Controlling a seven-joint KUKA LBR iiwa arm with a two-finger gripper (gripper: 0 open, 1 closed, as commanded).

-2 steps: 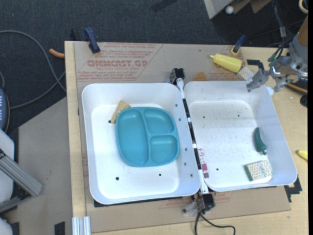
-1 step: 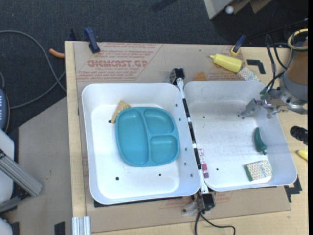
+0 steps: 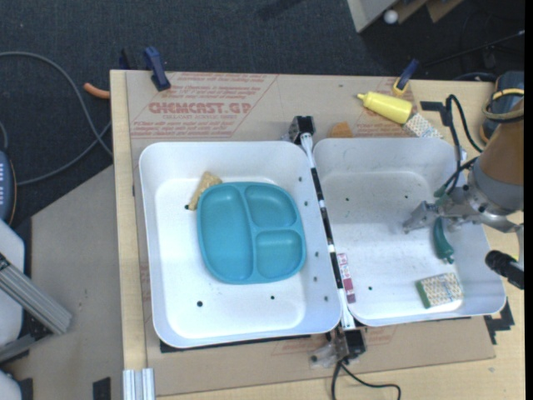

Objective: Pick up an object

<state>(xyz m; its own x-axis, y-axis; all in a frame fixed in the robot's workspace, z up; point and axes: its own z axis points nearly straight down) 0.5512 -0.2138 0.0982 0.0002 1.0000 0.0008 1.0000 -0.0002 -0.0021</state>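
My gripper (image 3: 436,216) hangs over the right part of the right bin (image 3: 375,161), reaching in from the right. Directly below it, touching or nearly touching it, a slim teal object (image 3: 440,242) lies on the bin floor, pointing toward the front. I cannot tell whether it is gripped. A small patterned green-and-tan block (image 3: 439,289) rests near the bin's front right corner. In the left bin (image 3: 166,223) sits a teal divided plate (image 3: 250,232), and a tan piece (image 3: 204,186) pokes out from under its far left edge.
On the bench behind the right bin lies a yellow bottle-shaped object (image 3: 386,104), with a small orange bit (image 3: 339,129) beside it. Blue clamps (image 3: 156,67) hold the board's back edge. Black cables (image 3: 456,119) run along the right side.
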